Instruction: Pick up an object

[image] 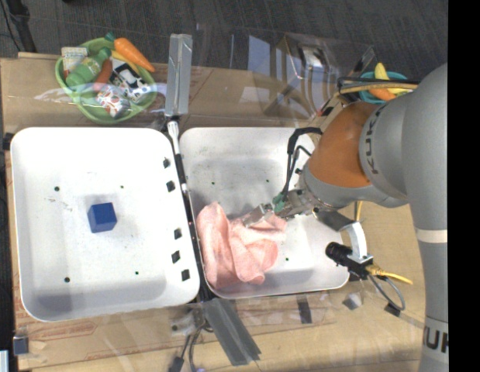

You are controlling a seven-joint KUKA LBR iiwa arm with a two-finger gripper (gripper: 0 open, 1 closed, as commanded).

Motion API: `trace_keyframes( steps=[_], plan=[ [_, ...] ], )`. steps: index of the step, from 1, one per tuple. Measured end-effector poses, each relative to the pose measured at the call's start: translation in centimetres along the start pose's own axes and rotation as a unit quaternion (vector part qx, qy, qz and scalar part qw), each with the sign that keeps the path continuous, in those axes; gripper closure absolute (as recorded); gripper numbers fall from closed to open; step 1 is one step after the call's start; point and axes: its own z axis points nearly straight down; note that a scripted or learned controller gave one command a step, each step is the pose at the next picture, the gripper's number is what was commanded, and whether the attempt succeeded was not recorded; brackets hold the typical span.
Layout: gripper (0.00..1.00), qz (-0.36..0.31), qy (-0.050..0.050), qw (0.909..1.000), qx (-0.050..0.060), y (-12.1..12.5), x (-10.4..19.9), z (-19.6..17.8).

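Two white bins (38,208) look like smooth, slightly glossy plastic. A pink cloth (228,246) lies soft, crumpled and matt. The blue cube (102,217) appears smooth and matt. The arm (410,146) has satin grey casing with a shiny orange band (340,157).

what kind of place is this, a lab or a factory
Most likely a robotics lab test bench: two white bins taped to a cardboard-covered top, an arm reaching over a pink cloth, and a green bowl of toy food as grasping props.
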Motion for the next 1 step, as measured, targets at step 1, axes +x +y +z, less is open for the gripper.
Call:
trace_keyframes(
  steps=[1],
  plan=[
    [0.0,-0.026,-0.001,0.9996,-0.002,2.22,2.05,0.99]
  ],
)
